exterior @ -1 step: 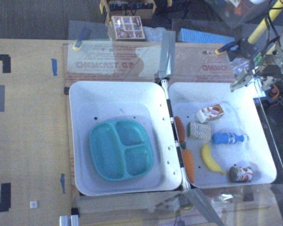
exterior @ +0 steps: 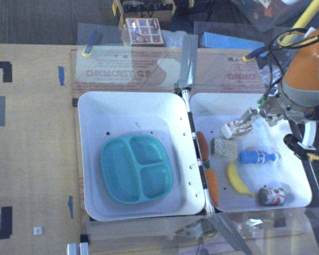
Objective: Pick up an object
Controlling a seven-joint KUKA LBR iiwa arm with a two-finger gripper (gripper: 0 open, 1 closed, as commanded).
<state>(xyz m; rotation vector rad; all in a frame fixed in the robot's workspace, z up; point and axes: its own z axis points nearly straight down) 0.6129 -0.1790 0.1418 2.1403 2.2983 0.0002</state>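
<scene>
Gripper (exterior: 253,114) low over right bin (exterior: 297,198), upper area, reached in from right. Fingers clamped on white-red packet (exterior: 238,127), tilted, end raised. Banana (exterior: 237,179), blue bottle (exterior: 258,156), can (exterior: 271,196) lie loose nearby. Teal tray (exterior: 136,168) in left bin (exterior: 95,110).

I see the arm (exterior: 303,76) reaching in over the right bin (exterior: 303,195), orange band uppermost, wrist angled down-left; gripper (exterior: 251,116) hangs above that bin's rear half.
</scene>
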